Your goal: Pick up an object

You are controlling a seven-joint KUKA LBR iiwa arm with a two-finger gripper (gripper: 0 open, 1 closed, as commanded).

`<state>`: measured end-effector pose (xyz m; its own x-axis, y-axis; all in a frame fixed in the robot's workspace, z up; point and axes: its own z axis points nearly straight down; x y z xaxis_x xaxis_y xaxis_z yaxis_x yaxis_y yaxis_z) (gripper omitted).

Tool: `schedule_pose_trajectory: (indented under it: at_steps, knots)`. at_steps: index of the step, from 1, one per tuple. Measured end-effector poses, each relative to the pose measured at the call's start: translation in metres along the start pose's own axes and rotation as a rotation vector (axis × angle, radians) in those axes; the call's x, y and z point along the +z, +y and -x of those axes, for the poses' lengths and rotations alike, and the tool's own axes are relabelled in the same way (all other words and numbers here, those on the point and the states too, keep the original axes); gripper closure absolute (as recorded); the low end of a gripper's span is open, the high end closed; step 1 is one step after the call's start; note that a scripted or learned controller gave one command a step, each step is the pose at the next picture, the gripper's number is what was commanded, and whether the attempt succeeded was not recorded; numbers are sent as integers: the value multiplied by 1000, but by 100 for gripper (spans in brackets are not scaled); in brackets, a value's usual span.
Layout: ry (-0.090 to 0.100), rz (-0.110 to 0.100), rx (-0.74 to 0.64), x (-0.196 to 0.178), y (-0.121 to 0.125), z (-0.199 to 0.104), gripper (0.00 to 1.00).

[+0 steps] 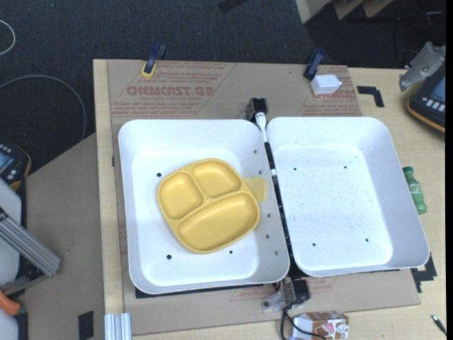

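Observation:
A yellow plastic plate (207,205) with three compartments lies flat in the middle of the left white bin (134,161). A small yellow tab (255,188) juts from its right side toward the divider between the bins. The right white bin (340,190) stands beside it.
Both bins rest on a brown cardboard sheet (212,83). A yellow clip (150,64) and a blue clip with a white block (322,80) sit at its far edge. A green object (415,190) lies just right of the right bin. Cables and a connector (297,303) are at the front.

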<state>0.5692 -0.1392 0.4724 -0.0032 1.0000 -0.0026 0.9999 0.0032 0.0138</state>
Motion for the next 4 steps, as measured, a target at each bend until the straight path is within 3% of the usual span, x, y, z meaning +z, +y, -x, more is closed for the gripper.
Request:
schedule_pose_trajectory:
  at_steps: [1,2,3,4]
  knots:
    - [2,-3,-1,-65,-54,-36,0]
    - [4,-15,-1,-65,-90,-76,0]
    - [2,-10,1,-75,-88,-74,100]
    - [4,-26,5,45,-91,-79,100]
